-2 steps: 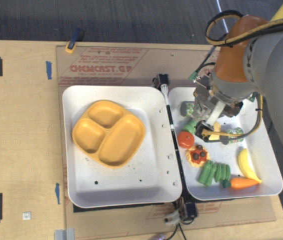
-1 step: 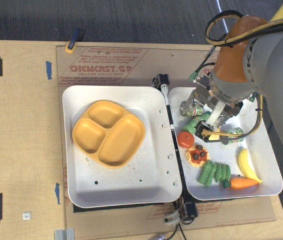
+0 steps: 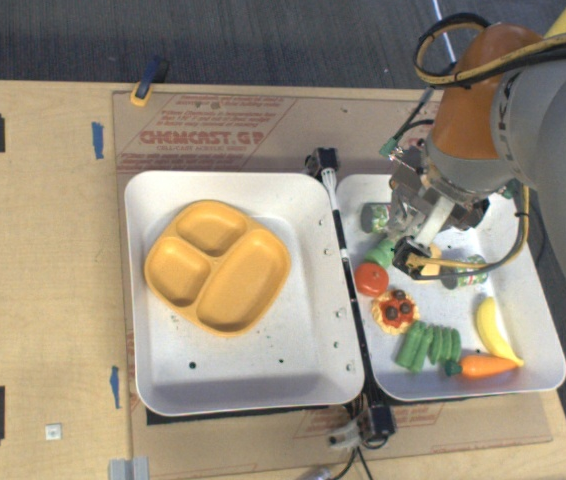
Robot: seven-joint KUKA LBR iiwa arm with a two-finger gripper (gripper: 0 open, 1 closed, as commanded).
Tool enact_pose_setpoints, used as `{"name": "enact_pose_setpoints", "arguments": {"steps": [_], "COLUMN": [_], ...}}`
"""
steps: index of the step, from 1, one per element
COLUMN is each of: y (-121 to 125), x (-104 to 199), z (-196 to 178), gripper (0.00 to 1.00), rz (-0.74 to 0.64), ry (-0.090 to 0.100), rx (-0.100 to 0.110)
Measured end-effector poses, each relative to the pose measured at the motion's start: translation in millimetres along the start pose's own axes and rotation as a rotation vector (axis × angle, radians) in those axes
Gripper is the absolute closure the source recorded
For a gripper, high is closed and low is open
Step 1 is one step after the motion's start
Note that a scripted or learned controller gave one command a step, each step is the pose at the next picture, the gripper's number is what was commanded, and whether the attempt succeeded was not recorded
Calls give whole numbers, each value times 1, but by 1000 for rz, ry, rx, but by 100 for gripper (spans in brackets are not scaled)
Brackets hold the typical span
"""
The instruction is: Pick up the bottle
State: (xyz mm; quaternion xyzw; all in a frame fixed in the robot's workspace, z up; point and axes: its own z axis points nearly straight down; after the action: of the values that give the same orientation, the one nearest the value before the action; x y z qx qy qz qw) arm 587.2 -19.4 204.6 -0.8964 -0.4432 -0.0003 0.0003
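Observation:
A green bottle-like thing with a pale end (image 3: pixel 374 215) lies in the far left part of the right bin (image 3: pixel 548 363). My gripper (image 3: pixel 401 232) hangs low over that spot, just right of the green thing, and covers part of it. More green (image 3: pixel 381 254) shows just below the gripper; whether it belongs to the same thing is unclear. I see nothing lifted off the bin floor.
The right bin also holds a red tomato (image 3: pixel 370 278), a small berry tart (image 3: pixel 396 311), green beans (image 3: pixel 428 346), a carrot (image 3: pixel 485 366), a banana (image 3: pixel 495 330) and a pale green item (image 3: pixel 466 277). A yellow divided plate (image 3: pixel 218 264) lies in the left bin (image 3: pixel 153 368).

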Motion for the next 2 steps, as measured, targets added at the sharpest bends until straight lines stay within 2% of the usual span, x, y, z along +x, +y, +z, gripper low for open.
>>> {"name": "enact_pose_setpoints", "arguments": {"steps": [1,2], "y": [0,0], "x": [0,1], "z": [0,-10], "gripper": [0,100], "rz": [0,-1], "ry": [0,0], "rx": [0,0]}}
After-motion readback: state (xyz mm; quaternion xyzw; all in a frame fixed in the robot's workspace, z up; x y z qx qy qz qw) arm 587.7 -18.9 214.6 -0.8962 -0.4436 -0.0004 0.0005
